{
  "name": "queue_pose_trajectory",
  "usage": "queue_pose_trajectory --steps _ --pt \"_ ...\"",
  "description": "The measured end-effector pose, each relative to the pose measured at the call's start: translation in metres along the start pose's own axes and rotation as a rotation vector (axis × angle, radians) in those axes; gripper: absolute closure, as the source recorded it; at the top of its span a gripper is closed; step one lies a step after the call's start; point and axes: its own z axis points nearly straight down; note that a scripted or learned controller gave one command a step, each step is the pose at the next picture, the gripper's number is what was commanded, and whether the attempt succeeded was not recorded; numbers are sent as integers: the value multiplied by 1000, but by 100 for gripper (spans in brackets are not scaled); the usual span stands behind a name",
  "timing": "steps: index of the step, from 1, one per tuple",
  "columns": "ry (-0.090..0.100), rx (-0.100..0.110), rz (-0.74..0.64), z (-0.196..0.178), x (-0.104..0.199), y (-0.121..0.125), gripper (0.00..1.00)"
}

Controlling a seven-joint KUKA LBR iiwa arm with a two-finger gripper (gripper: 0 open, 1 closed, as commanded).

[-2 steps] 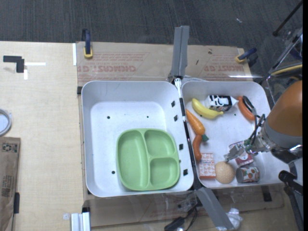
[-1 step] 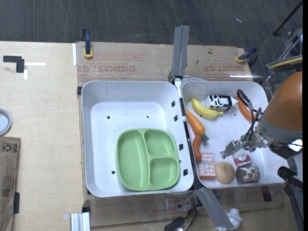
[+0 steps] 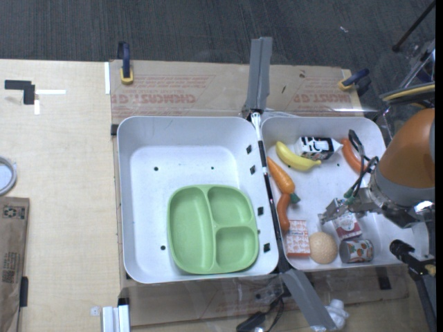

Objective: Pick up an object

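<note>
1. The gripper point(image 3: 339, 213) hangs low inside the right bin point(image 3: 374, 126), its metal fingers pointing toward the bin's middle; whether they are apart or closed I cannot tell, since the tips blur into a small red-and-white packet point(image 3: 348, 227) lying right under them.
2. The arm point(image 3: 408, 164) enters over the right bin's right wall, with its orange band sitting above the wrist.
3. Just toward the right bin's near wall from that packet stands a small can point(image 3: 356, 250) with a red label, lying on its side.
4. Beside the can, further from the arm, rests a tan egg-shaped object point(image 3: 322, 247), and touching it a small red-and-white box point(image 3: 297, 238).
5. Along the right bin's left wall lie two carrots: one point(image 3: 281, 176) higher up, the other point(image 3: 283, 211) just below it, near the box.
6. Toward the right bin's far wall lies a yellow banana point(image 3: 296, 157), and just beside its tip a black-and-white toy point(image 3: 317, 146).
7. Near the right bin's far right corner sits an orange-red sausage-shaped piece point(image 3: 351, 156) with a dark utensil point(image 3: 356, 142) across it.
8. To the left of the right bin, sharing its dividing edge, is the left bin point(image 3: 138, 185), which bears a green divided plate point(image 3: 212, 228) in its near half.
9. Both bins sit on the wooden bench point(image 3: 55, 158).
</note>
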Motion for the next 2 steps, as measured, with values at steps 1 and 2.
queue_pose_trajectory --steps 1,2 --pt "0 2 2 -8 0 0 100" --pt "-1 0 125 -107 51 -14 100"
